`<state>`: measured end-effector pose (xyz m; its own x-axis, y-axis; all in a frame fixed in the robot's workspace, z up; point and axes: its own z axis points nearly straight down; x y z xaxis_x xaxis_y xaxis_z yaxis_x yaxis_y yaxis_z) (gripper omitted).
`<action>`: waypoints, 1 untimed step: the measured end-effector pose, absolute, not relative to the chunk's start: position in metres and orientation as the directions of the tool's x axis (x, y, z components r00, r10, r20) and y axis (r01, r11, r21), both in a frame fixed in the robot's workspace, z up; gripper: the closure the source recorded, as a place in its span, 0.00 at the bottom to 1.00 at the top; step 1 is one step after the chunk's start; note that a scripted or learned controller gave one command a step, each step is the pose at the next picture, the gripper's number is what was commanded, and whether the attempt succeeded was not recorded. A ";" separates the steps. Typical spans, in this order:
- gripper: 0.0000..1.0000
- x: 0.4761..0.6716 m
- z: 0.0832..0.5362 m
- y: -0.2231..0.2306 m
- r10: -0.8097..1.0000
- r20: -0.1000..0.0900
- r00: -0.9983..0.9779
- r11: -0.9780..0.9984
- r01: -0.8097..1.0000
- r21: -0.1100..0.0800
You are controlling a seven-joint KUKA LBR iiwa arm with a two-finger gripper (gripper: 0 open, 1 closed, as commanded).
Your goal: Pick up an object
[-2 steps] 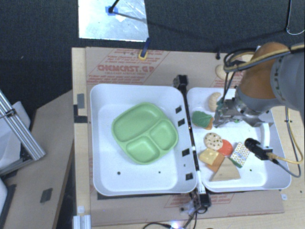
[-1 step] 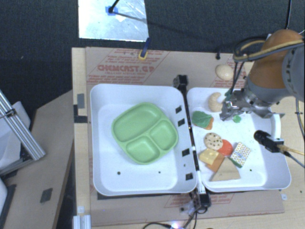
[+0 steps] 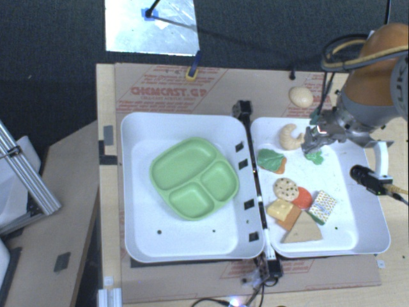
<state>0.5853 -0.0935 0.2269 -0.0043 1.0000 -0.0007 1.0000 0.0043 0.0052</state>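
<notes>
Just gripper [image 3: 313,147] above a small green item [image 3: 314,157], right bin [image 3: 370,235].

1. The arm [image 3: 377,69] is running off the right edge, so its upper part is cut away.
2. The gripper [image 3: 311,144] is covering part of a small green item [image 3: 315,158], too small to identify.
3. A metal frame [image 3: 22,178] is being cropped by the left edge.
4. The orange-and-green piece [image 3: 272,161] is showing too little detail to name.
</notes>
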 end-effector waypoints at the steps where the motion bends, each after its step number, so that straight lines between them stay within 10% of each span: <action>1: 1.00 0.588 0.226 -0.051 1.000 0.001 -0.008 0.008 1.000 0.001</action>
<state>0.5882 -0.0507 0.2256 -0.0081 1.0000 0.0009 1.0000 0.0081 0.0015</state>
